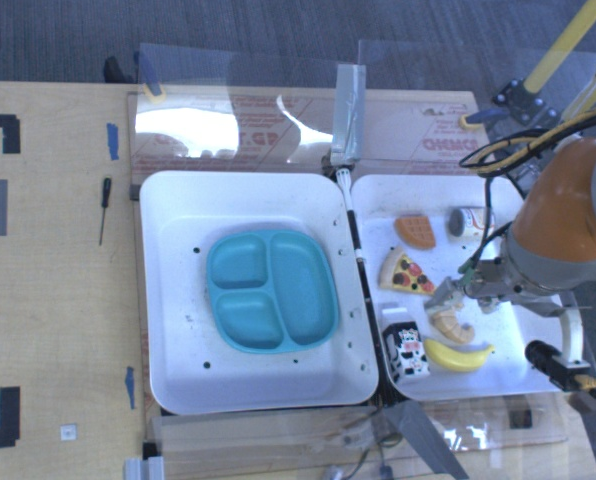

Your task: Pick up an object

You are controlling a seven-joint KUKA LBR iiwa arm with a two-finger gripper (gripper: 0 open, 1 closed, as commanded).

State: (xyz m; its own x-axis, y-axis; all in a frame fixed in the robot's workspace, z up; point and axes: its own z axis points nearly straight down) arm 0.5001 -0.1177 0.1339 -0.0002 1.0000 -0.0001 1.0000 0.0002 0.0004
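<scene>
Left white bin [168, 268] holding a teal divided plate [273, 290], right white bin [498, 378] holding pizza slice [406, 273], waffle [415, 231], banana [458, 354] at five o'clock, pincer [448, 296] above a pale pastry [450, 328], grip state cannot be told

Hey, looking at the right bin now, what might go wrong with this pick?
The hand hovers amid crowded items: the pizza slice, a tan piece and the banana lie close together, so it may nudge neighbours or catch two. The flat pizza slice may slip from its grasp.
</scene>
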